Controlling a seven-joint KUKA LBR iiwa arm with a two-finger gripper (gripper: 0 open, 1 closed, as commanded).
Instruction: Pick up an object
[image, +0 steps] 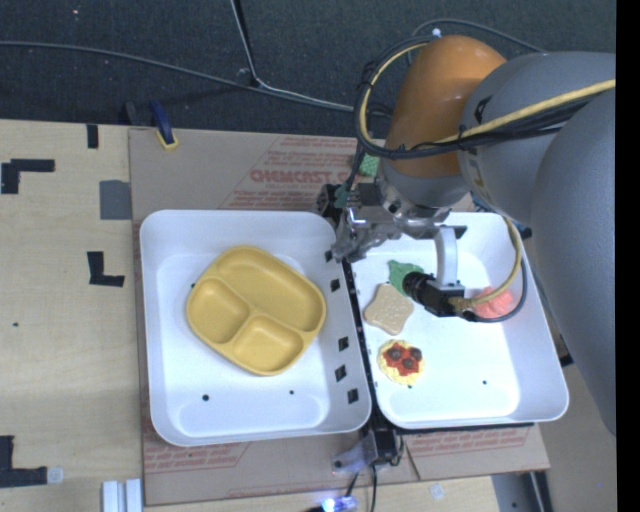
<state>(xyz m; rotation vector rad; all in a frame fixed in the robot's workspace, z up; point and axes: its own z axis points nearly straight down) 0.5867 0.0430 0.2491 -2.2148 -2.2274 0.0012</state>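
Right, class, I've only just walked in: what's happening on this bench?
A grey robot arm with an orange band reaches over the right bin. There lie a slice of toy bread, a small toy pizza, a green piece and a pink piece. The left bin holds a yellow divided plate. Nothing appears lifted.

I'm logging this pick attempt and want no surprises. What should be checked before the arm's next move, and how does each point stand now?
1. Objects to pick lie in the right bin: ok; toast slice, small pizza, green piece and pink piece are there.
2. Gripper over a target: not ok; it sits above the divider between the bins.
3. Something held: cannot tell.
4. Toast slice and small pizza apart: ok, a gap shows.
5. Pink piece free to reach: not ok; a black part of the arm overlaps it.
6. Yellow tray clear of the arm: ok, in the left bin.
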